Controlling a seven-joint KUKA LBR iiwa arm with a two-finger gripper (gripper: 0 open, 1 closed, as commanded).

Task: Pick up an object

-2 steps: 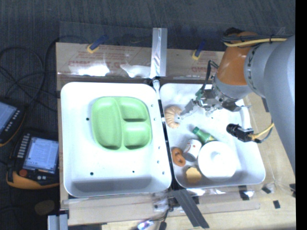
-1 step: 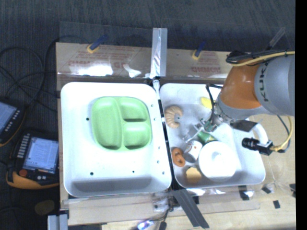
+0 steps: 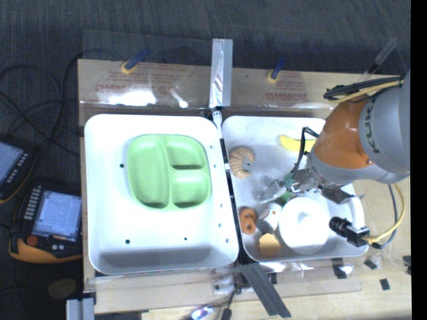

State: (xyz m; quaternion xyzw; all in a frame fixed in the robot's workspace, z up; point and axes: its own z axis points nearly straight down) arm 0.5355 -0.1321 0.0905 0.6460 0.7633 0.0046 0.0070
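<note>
1. Two shallow white bins sit side by side on my bench: the left bin (image 3: 100, 245) and the right bin (image 3: 235, 179), which I reach into from the right.
2. Nearest items, front of the right bin: one tan block-like piece (image 3: 269, 245), one small orange-brown round object (image 3: 247, 220), and one white round cap-shaped part of my wrist assembly (image 3: 303, 227) lying over that corner.
3. Mid-bin: my gripper (image 3: 288, 183) is lowered among a small grey-and-green clutter (image 3: 272, 191) that I cannot make out piece by piece. I cannot tell whether my hand is released or clenched, and I see nothing clearly held.
4. Farther back in the right bin: one beige spiral shell-shaped object (image 3: 241, 160) near the dividing wall, and one yellow curved object (image 3: 292, 143), partly hidden by my orange wrist band (image 3: 339, 142).
5. Left bin: one pale green divided plastic tray (image 3: 169, 171) with three compartments, lying flat.
6. Progress, as I judge it: I am down at the pile, the likely candidates being the clutter under my gripper; closing, confirming a hold and lifting all remain.
</note>
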